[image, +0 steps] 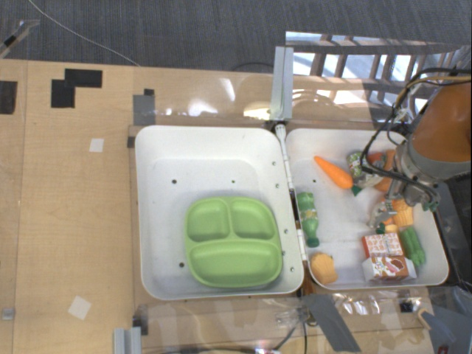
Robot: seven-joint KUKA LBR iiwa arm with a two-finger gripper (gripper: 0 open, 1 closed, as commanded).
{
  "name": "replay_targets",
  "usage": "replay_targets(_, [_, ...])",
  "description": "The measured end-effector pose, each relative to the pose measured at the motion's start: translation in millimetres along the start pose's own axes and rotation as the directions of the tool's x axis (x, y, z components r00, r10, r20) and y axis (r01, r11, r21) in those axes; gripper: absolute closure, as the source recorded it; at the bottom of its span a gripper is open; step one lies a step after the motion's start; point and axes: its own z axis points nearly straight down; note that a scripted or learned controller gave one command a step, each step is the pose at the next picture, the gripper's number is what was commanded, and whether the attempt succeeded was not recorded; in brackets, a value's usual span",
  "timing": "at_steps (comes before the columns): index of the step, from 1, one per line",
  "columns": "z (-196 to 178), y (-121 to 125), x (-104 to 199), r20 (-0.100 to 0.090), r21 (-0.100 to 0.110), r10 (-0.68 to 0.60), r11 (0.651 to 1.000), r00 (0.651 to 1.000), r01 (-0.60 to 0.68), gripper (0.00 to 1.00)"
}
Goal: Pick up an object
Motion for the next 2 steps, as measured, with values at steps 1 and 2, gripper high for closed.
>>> replay_targets(1, [-13.9, 2.5, -4.2, 0.012, 0.002, -0.009, 1.000, 1.000, 0.009, 1.00])
replay_targets(2, [-13.5, 2.9, -4.1, 0.011, 0.002, -0.010, 1.000, 1.000, 0.010, 0.00])
